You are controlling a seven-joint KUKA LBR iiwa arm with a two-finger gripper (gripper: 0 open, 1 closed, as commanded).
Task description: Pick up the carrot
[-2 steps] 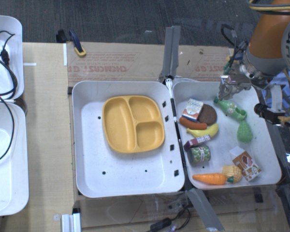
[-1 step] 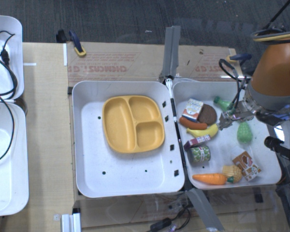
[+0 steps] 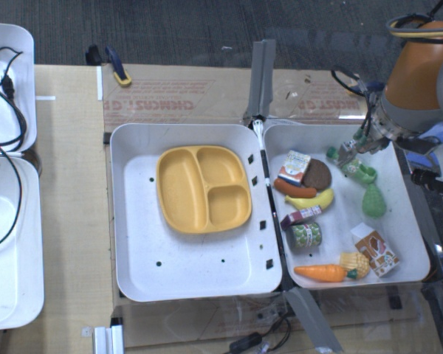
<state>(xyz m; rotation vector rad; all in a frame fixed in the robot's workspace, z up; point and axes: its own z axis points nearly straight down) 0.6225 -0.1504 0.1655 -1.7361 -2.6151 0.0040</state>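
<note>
The carrot (image 3: 321, 273) is orange with a small green tip. It lies on its side along the front wall of the right bin (image 3: 410, 220), just left of a yellow corn cob (image 3: 354, 263). My gripper (image 3: 349, 155) hangs over the back of that bin, below the arm's orange band (image 3: 417, 68). It is far from the carrot, close above a small green toy (image 3: 362, 172). Nothing shows in its grasp.
Also in the right bin are a small carton (image 3: 295, 167), a brown round piece (image 3: 318, 175), a red sausage (image 3: 294, 188), a banana (image 3: 311, 200), a green can (image 3: 306, 235), a green pear (image 3: 373, 201) and a snack box (image 3: 377, 251). The left bin (image 3: 133, 257) holds a yellow divided plate (image 3: 204, 188).
</note>
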